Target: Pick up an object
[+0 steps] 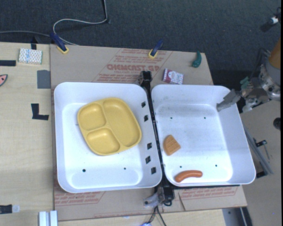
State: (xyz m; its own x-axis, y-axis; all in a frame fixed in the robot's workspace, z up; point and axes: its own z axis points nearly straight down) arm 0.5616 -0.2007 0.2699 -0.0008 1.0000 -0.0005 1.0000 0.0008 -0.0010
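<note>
The gripper [233, 99] hangs over the far right rim of the right bin [236, 140], close to that bin's far right corner, with the arm [273, 74] coming in from the right side of the bench [19, 126]. One grey finger [225, 103] juts out over the bin wall; from here I cannot tell whether the claw is spread or pressed together, and nothing shows between its fingers.

Down in the right bin lie two small things, well apart from the gripper. A tan piece of toy bread [171, 145] sits near the bin's left wall, about halfway along it. A toy sausage [188, 175], orange-red, lies along the near edge, just in from the wall, a little toward the left.

The left bin [66, 159] carries a yellow divided plate [109, 125], three compartments, resting flat toward the far half of the bin and turned at a slant.

Both bins sit touching side by side on a sheet of brown cardboard [127, 67]. At its far edge, a small red-and-white packet [172, 76] lies just beyond the right bin.
</note>
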